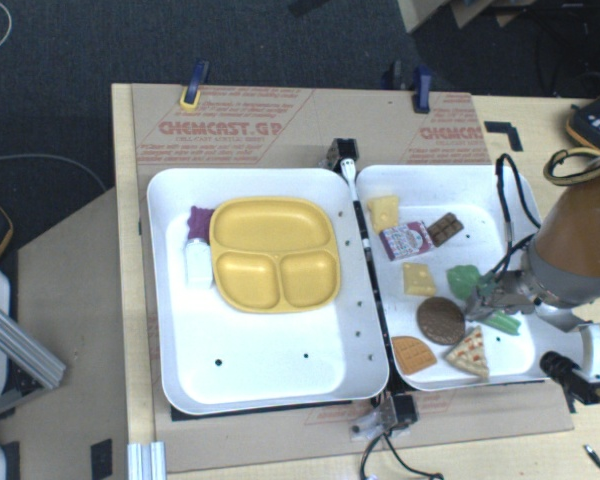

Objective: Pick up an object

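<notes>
The right bin [435, 181] holds several toy foods. Among them are a pale cheese block [384, 211], a pink packet [404, 239], a chocolate piece [444, 229], a yellow wedge [418, 279], a brown round cookie [441, 320], a pizza slice [469, 353] and an orange cracker [412, 354]. A green toy [465, 280] lies at the right side of that bin. My gripper [493, 302] is low over the green toy, reaching in from the right and covering part of it. More green [503, 321] shows just below the gripper.
The left bin [260, 368] carries a yellow divided plate [275, 252], with a purple item [199, 222] and a white item [197, 263] at its left. Two clamps [192, 88] sit on the cardboard behind the bins. Cables run along the right bin's far right edge.
</notes>
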`<state>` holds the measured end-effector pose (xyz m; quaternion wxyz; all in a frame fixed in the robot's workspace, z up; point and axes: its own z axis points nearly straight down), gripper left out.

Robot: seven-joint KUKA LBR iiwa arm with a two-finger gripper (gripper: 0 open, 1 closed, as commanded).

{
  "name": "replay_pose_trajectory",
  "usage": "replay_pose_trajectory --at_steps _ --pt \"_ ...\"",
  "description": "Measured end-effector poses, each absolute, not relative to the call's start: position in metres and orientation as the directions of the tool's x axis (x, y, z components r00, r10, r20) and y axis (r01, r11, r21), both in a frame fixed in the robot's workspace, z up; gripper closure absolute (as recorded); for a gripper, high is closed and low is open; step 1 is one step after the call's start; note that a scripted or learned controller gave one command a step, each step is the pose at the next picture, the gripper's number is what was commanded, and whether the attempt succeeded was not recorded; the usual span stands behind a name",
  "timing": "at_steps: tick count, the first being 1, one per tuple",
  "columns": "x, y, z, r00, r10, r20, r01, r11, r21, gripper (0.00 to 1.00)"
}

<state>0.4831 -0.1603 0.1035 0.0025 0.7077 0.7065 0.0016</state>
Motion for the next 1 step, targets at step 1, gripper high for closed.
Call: replay_pose_trajectory --at_steps 1 --pt "0.4887 -0.1579 0.1661 -0.001 1.000 -0.003 1.000 0.002 0.008 1.00"
